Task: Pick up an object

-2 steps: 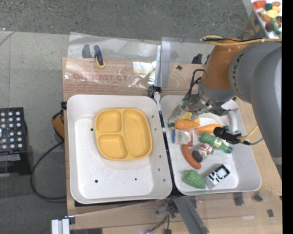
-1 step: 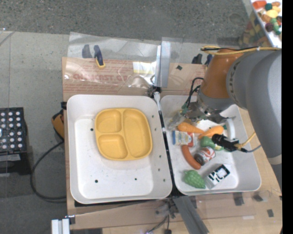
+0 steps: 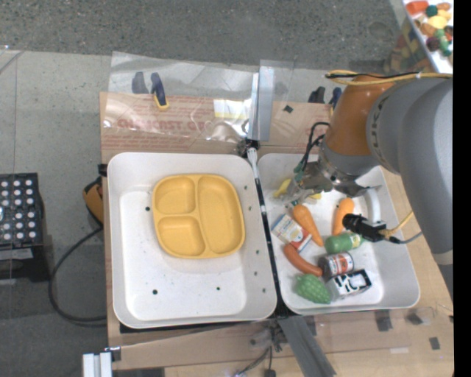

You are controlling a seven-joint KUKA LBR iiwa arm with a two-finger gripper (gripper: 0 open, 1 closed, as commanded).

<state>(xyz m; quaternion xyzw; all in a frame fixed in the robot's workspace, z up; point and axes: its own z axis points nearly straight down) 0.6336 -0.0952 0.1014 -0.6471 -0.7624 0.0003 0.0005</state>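
Observation:
The right white bin (image 3: 397,294) holds several toy foods: two orange carrots (image 3: 305,222) (image 3: 343,213), a red sausage (image 3: 300,259), a green leafy piece (image 3: 313,289), a green vegetable (image 3: 343,241), a small can (image 3: 337,263), a black-and-white pack (image 3: 354,281) and a small printed packet (image 3: 288,230). My gripper (image 3: 302,185) is low over the bin's far left part, just above the left carrot. A small yellow piece (image 3: 282,188) lies beside it. The wrist and cables hide the fingertips.
The left white bin (image 3: 132,294) carries a yellow divided plate (image 3: 199,215). Clear plastic sheeting and a blue clamp (image 3: 157,89) lie behind the bins. A black gridded box (image 3: 18,217) stands at far left, and a tub of colourful toys (image 3: 433,18) at top right.

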